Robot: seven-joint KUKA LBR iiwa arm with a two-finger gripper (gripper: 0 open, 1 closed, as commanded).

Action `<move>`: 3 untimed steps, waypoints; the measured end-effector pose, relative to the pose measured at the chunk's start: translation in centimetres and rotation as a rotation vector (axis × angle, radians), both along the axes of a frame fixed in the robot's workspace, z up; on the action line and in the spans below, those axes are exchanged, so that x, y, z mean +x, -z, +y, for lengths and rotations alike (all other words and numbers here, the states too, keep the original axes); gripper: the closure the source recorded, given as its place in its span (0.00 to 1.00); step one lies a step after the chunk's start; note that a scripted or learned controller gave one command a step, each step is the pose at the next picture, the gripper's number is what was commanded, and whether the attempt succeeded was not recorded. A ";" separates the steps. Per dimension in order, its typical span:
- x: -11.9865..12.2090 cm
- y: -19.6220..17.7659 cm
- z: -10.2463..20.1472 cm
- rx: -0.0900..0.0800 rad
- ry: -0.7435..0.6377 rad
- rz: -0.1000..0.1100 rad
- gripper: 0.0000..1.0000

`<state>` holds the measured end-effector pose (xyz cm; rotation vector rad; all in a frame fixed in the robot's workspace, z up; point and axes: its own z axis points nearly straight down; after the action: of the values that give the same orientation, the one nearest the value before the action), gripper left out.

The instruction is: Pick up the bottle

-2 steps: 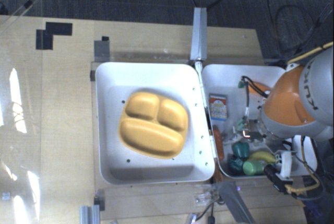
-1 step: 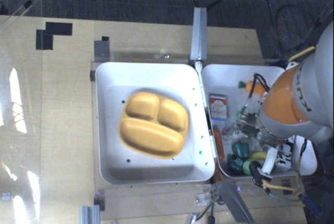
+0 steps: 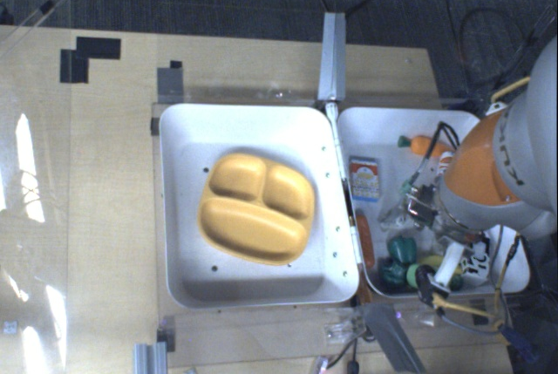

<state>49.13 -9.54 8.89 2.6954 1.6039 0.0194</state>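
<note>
- Grey metal claw [image 3: 417,208] hangs over the middle of the right bin [image 3: 384,124], under the arm's orange band [image 3: 475,172]. Whether it is released or clenched cannot be told.
- One bottle [image 3: 418,143], as far as can be made out: orange with a green cap. It lies at the far side of the right bin, above the claw in the view and apart from it.
- The bottle's long axis runs nearly left to right across the view, a little tilted. The green cap points left, toward the left bin [image 3: 174,189]. Its other end is hidden behind the arm.
- Two green lumps [image 3: 401,248] lie at the near side of the right bin, just below the claw and close together. What they are cannot be told.
- One card [image 3: 364,179], red, white and blue, lies left of the claw by the wall between the bins.
- One red stick [image 3: 364,243] lies just below the card along that same wall, its length running up and down the view.
- One yellow tray [image 3: 257,207] lies in the middle of the left bin. It has three hollows, two small at the far side and one long at the near side.
- The two white bins sit side by side on the pale worktop [image 3: 87,189], and one grey post [image 3: 333,58] stands where they meet at the far side.
</note>
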 end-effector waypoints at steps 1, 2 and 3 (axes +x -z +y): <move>0.0 0.0 -0.1 0.004 0.398 0.001 0.00; -0.4 -9.6 7.6 0.002 0.390 0.011 0.00; -0.4 -5.5 -3.1 0.001 0.355 0.014 0.00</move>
<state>48.70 -12.61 14.40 2.9418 1.1055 -0.0001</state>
